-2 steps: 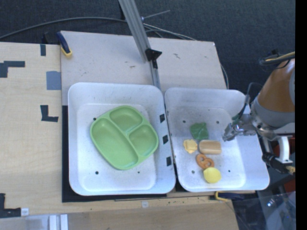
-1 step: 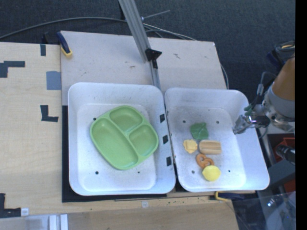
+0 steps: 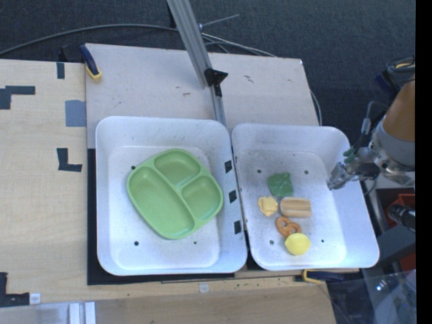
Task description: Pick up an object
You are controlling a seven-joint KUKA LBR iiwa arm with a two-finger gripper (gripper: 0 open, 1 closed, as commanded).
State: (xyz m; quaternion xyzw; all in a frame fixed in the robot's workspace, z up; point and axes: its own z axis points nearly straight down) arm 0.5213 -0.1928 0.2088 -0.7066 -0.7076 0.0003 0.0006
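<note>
Broadly, the surface (image 3: 40, 181) of pale wood carries everything, and the right bin (image 3: 351, 238) serves as the landmark. Touching the right bin's left wall sits the left bin (image 3: 108, 201), equally white and shallow. Inside that left bin lies a green divided plate (image 3: 174, 193), tilted, its three compartments facing up. Beyond the far edge of the right bin, a grey metal pole (image 3: 192, 36) slants away toward the top, ending at a black clamp (image 3: 215, 77) near the seam where the two bins meet. The arm (image 3: 398, 137) comes in over the right bin's right rim, with its orange part above the grey wrist. Its hand (image 3: 337, 179) hangs over the right bin's right side, just within the rim and well apart from the objects; whether it is wide or narrow cannot be told, and nothing is seen in it. Near the middle of the right bin's floor lies a small cluster: a tan bread roll (image 3: 295, 207), a green leafy piece (image 3: 280, 183) just behind it, a yellow ball (image 3: 298, 244) nearest the front wall, a pale yellow piece (image 3: 268, 206) beside the roll's left end, and an orange pretzel (image 3: 287, 226) between roll and ball.
</note>
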